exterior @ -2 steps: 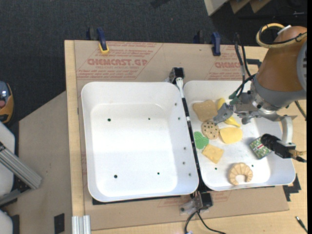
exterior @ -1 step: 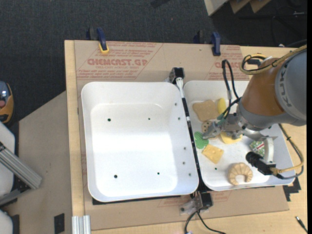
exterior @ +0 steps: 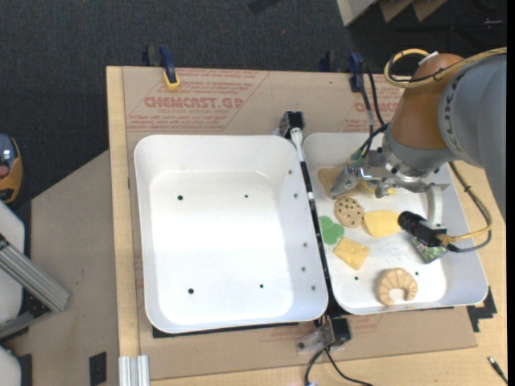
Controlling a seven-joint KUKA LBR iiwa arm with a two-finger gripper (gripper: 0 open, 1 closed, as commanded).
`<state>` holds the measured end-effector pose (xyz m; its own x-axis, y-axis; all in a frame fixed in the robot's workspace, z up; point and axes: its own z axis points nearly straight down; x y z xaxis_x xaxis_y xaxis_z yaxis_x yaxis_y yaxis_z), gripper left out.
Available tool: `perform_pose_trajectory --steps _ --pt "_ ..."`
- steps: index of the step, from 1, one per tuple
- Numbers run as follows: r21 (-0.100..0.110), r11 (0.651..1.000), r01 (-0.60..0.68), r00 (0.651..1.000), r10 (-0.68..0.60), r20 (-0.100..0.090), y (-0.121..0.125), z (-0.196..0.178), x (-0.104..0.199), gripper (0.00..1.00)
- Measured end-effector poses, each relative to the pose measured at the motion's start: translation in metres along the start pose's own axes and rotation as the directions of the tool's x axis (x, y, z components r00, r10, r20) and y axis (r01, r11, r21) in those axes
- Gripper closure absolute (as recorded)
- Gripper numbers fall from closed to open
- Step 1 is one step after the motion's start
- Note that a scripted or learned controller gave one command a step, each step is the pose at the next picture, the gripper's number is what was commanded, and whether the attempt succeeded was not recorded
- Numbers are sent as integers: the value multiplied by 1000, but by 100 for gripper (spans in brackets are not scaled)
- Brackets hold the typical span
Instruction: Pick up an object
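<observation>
My gripper (exterior: 351,182) hangs low over the far part of the right bin (exterior: 463,252), reaching in from the right below the grey and orange wrist. Beside its tip, to the left, lies a flat tan piece (exterior: 327,176). Just in front of it sit a round speckled cookie (exterior: 348,210) and a yellow rounded piece (exterior: 381,223). Nearer the front lie a green leaf-shaped piece (exterior: 331,231), a pale yellow cheese wedge (exterior: 352,253) and a tan croissant (exterior: 397,285). I see nothing held.
The left bin (exterior: 153,155) stands beside the right one, their rims meeting along a dark divider (exterior: 310,207). Both rest on a brown board (exterior: 201,95) with clamps at its far edge.
</observation>
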<state>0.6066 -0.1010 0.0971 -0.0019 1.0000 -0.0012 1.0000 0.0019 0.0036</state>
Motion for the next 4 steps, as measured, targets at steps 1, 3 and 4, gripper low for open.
perform_pose_trajectory --steps 1,3,4 --pt "32 999 -5 1000 5 -8 58 12 -8 0" --pt "-6 1000 5 1000 -5 -2 62 -94 67 100" --pt "-12 1000 3 1000 -3 -2 62 -330 130 100"
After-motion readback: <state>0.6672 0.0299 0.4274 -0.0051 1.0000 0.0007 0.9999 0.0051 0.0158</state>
